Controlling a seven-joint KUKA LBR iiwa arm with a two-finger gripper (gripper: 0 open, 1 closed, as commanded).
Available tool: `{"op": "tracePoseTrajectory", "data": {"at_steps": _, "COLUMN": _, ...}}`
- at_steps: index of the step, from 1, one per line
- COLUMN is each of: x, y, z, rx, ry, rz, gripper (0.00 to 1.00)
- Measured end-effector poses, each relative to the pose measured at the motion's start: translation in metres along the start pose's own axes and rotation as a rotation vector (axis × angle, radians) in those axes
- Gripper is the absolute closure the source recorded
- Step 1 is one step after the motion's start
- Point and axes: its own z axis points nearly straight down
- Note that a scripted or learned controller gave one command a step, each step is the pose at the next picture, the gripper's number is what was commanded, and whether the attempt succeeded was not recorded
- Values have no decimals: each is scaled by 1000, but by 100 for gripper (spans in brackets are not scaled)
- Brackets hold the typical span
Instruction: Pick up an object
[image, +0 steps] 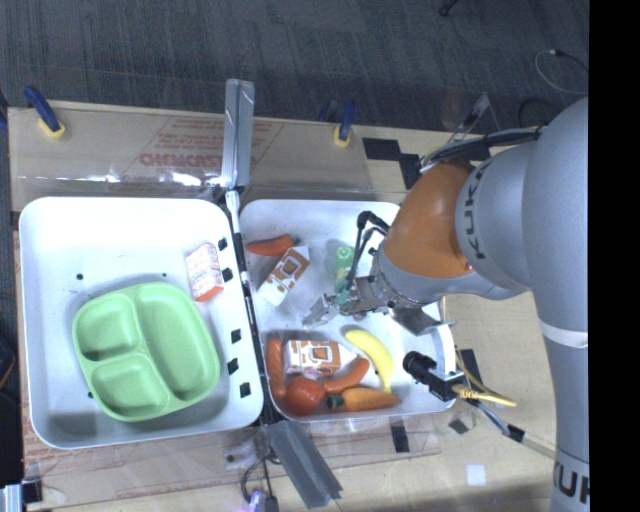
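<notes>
Arm's (500, 230) hand (335, 300) hovers above the banana (368, 352); can't tell its opening. I'd centre over one item, then descend.

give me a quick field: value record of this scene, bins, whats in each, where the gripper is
left bin: green divided tray, small orange-and-white carton
right bin: banana, tomato, carrot, orange-and-white box, second carton, red-orange piece by the top left corner
gripper: low over the middle of the right bin, above the banana
held object: none visible
</notes>
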Motion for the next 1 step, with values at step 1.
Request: {"op": "tracePoseTrajectory", "data": {"at_steps": 1, "x": -55, "y": -1, "z": 35, "rx": -2, "ry": -1, "rz": -46, "gripper": 0}}
